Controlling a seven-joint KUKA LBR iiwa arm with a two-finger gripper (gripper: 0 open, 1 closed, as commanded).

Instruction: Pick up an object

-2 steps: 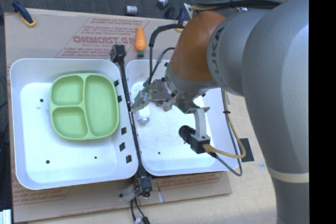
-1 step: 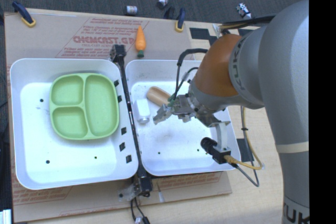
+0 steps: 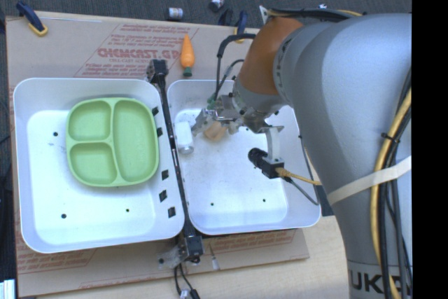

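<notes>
- The arm (image 3: 350, 87) is nearest the camera and reaches in from the right over the right bin (image 3: 238, 210).
- The gripper (image 3: 220, 114) sits low in the upper left part of the right bin; its opening cannot be told.
- A tan object (image 3: 213, 131) lies directly below the gripper, touching or nearly so.
- A small white cylinder (image 3: 183, 136) lies just left of the gripper, by the bin wall.
- A green tray (image 3: 112, 142) rests in the left bin (image 3: 42, 220), well left of the gripper.
- An orange carrot (image 3: 187, 52) lies on the cardboard (image 3: 105, 52) above the gripper.

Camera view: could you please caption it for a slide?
Grey arm reaches into right white bin; green three-compartment plastic tray in left.
</notes>
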